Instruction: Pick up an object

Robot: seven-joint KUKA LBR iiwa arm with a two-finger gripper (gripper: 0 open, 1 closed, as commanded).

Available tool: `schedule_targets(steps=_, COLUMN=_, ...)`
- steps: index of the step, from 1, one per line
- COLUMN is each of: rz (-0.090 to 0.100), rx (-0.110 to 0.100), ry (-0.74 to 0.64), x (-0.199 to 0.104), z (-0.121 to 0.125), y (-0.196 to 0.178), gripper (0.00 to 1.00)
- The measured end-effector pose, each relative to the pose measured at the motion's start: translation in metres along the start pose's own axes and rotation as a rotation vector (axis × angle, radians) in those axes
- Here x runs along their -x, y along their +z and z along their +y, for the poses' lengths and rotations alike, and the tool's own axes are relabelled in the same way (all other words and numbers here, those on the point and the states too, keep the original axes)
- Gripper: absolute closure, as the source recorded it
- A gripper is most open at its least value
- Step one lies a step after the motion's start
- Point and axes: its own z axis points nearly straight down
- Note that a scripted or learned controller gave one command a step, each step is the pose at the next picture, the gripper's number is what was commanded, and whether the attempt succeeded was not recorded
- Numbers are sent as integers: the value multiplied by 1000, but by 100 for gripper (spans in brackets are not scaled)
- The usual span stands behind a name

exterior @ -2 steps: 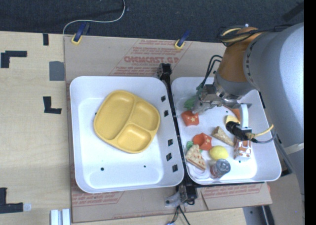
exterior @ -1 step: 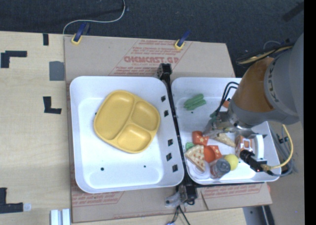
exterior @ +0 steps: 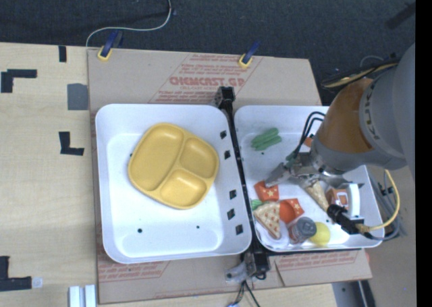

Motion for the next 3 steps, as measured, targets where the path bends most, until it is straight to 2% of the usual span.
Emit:
schedule_targets(steps=1, rz=2, rx=0, ry=-1, x=-1, z=1, y=-11, gripper=100)
schedule_targets(steps=2, rz=3, rx=-2, ry=0, x=-1, z=0, y=-10, gripper=0)
schedule_targets(steps=3, rz=-1, rx=-2, ry=-1, x=-35, z=-25, y=1, gripper=0)
